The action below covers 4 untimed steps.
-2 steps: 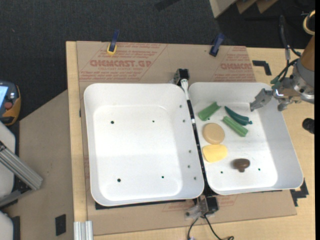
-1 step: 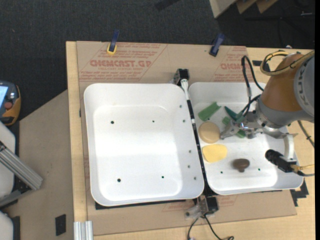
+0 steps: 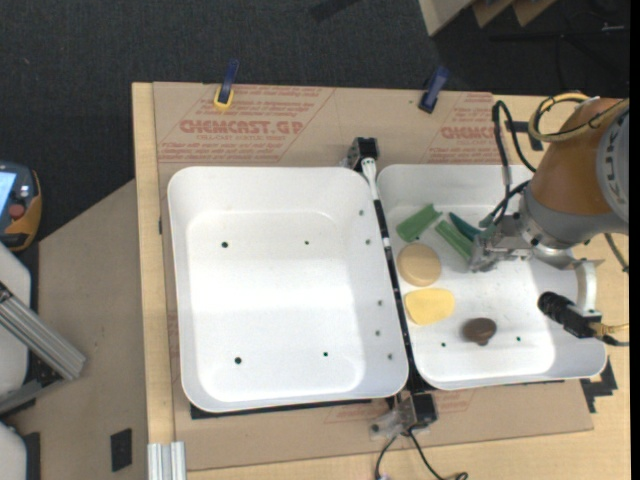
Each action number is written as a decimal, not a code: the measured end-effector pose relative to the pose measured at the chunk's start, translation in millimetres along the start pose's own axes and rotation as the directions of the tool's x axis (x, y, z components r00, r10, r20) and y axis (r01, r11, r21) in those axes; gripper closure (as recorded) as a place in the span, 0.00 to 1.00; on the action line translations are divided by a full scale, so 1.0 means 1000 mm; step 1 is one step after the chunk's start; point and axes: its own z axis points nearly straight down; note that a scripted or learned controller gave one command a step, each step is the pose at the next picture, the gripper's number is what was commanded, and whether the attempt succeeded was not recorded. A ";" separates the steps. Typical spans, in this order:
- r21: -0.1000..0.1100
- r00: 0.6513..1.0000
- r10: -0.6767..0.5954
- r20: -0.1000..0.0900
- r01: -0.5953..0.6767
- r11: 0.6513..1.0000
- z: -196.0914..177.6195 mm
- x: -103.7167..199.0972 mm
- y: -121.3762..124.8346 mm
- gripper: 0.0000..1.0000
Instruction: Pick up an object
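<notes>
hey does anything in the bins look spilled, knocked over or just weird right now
Nothing stands out. The two green pieces, the tan round disc, the yellow piece and the small brown object all lie inside the right bin, none over its rim. The gripper is down by the darker green piece.

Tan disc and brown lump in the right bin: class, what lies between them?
In the camera view, a yellow piece lies between the tan disc and the brown lump, touching the disc's lower edge and apart from the lump.
</notes>
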 end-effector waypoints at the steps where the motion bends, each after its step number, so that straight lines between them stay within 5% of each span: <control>1: -0.016 1.000 -0.006 0.001 0.006 1.000 -0.206 0.034 0.004 1.00; 2: -0.014 1.000 -0.014 -0.003 0.014 1.000 -0.315 0.139 0.030 1.00; 3: -0.003 1.000 0.003 -0.002 -0.003 1.000 -0.358 0.108 -0.056 1.00; 4: -0.011 1.000 -0.009 -0.002 0.009 1.000 -0.445 0.177 -0.010 1.00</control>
